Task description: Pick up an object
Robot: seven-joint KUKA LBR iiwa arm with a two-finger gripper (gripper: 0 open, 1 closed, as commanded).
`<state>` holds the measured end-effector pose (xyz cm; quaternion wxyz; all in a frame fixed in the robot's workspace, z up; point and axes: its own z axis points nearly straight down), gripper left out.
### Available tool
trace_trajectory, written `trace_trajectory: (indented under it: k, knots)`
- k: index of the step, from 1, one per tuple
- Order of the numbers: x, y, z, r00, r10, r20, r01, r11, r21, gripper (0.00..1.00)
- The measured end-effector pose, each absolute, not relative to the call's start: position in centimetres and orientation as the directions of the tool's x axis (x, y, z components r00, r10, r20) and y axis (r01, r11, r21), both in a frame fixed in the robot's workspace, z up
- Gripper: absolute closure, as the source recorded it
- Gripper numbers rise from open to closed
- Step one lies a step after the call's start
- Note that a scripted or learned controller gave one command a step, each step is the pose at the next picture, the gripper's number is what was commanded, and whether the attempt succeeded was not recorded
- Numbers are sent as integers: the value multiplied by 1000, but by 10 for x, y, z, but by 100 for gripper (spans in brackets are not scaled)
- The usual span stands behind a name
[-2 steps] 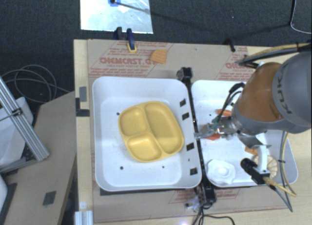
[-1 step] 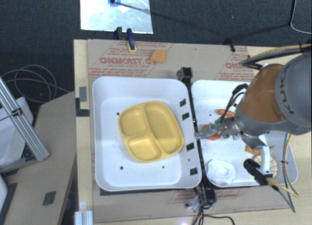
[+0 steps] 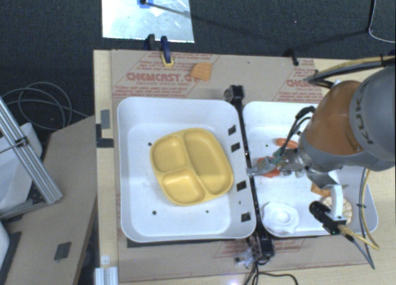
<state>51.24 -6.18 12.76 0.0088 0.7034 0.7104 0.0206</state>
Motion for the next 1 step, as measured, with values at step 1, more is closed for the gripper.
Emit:
trace_trajectory:
  k: [1]
  knots:
    - [515, -64, 126, -13, 1000, 21, 999, 12, 37, 0]
